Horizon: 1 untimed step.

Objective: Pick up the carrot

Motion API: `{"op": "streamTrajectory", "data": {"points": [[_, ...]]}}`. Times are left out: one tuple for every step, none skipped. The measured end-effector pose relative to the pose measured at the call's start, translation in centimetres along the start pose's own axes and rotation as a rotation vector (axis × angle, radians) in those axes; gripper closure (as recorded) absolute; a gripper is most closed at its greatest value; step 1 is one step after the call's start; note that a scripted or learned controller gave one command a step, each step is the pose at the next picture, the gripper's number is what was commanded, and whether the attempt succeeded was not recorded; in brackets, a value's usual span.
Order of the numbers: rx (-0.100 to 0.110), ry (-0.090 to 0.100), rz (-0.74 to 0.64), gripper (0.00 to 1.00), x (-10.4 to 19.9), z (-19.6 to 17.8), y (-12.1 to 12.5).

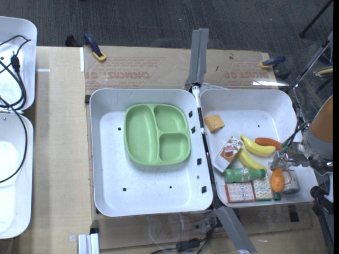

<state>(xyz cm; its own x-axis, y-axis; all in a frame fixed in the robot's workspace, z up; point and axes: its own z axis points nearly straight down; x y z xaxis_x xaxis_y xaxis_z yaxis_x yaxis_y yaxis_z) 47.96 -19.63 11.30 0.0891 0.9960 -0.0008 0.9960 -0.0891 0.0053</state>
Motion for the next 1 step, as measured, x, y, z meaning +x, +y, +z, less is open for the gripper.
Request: {"op": "streamTrajectory", "data": {"points": [[0.007,-0.001,0.089,1.00,2.02,-11.14,-0.27]]}}
